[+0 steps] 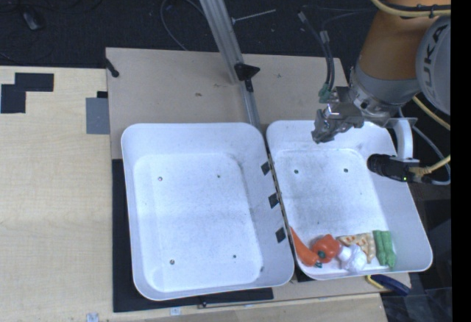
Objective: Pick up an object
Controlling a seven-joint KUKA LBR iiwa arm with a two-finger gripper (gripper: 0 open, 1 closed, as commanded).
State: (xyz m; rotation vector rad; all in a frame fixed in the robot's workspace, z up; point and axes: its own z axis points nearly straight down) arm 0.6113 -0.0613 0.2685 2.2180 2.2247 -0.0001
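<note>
White plastic bins, small toy items heaped in one corner.

White left bin [195,214], largest, lies beside the right bin [335,181], the two touching along the middle. Grey arm [401,41] with orange band hangs over the right bin's far edge; gripper [327,129] sits well apart from the items, whether open or closed cannot be told, nothing seen in it. Items cluster at the right bin's near corner, touching one another: orange piece [300,247], long and tapered; green piece [383,248], ridged; red piece [327,245], rounded; tan piece [358,241]; white piece [353,259]. All look light, likely hard smooth plastic, so possibly slippery. Best hold, by judgement: across the green piece's narrow sides, at the heap's outer edge.
</note>
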